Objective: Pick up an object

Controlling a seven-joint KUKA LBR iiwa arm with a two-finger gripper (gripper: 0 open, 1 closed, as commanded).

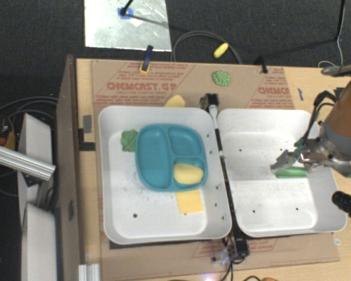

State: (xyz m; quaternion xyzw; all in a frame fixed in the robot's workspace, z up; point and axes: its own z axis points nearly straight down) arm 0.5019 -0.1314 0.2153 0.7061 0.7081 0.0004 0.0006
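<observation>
Grey pincer — opening unclear, touching green object — right bin

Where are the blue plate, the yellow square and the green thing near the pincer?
blue plate (155, 157): camera view, bare left compartment.
yellow square (190, 202): camera view, middle of its flat face.
green thing (292, 172): camera view, middle of its visible length.

Arm reaches in from right, tool lowered.
</observation>
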